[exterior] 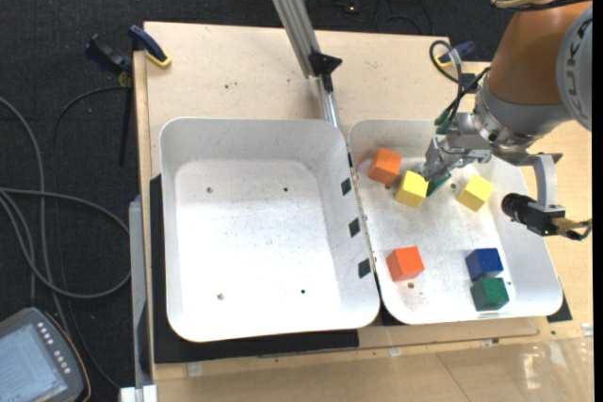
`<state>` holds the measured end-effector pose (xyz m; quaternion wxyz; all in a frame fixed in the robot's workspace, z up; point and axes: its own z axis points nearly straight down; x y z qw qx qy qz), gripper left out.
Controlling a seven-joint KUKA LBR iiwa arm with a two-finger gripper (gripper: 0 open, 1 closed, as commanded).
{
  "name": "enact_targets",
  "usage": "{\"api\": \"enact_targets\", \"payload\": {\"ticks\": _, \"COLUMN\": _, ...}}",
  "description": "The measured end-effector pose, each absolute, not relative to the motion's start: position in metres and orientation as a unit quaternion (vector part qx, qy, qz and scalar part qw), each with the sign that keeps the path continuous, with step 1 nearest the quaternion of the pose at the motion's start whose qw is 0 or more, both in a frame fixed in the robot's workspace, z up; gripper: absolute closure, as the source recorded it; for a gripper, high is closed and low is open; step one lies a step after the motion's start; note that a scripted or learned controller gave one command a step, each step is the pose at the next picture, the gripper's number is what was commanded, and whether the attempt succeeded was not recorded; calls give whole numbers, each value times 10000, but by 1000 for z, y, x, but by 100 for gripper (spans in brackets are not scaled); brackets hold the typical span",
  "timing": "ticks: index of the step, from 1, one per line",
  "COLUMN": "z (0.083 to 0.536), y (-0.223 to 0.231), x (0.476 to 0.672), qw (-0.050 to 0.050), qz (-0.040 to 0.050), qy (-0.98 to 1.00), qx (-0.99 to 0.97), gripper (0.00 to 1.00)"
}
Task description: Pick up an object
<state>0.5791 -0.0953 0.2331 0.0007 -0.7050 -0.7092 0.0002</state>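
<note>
From above, the grey arm's end effector (pixel 438 172) is down in the right white bin (pixel 537 282), just beside a yellow cube (pixel 412 188); whether it is open or closed I cannot tell. Nearby lie an orange cube (pixel 384 166) and a second yellow cube (pixel 474 193).

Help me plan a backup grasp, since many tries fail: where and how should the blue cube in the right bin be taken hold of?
Grip the blue cube across its left and right faces, coming straight down from above. The green cube sits tight against its near side, so fingers would probably not fit there. Its left side faces bare bin floor, and its right side seems to have some room before the right bin's wall.
</note>
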Motion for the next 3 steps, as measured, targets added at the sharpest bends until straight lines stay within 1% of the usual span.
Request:
{"api": "enact_targets", "payload": {"ticks": 1, "z": 233, "y": -53, "x": 554, "qw": 12, "qz": 2, "qy": -7093, "qx": -7049, "gripper": 100}}
{"api": "enact_targets", "payload": {"ticks": 2, "z": 244, "y": -2, "x": 539, "qw": 10, "qz": -7, "qy": -7100, "qx": -7042, "gripper": 100}}
{"api": "enact_targets", "payload": {"ticks": 3, "z": 231, "y": 52, "x": 518, "qw": 16, "qz": 3, "qy": -7101, "qx": -7041, "gripper": 100}}
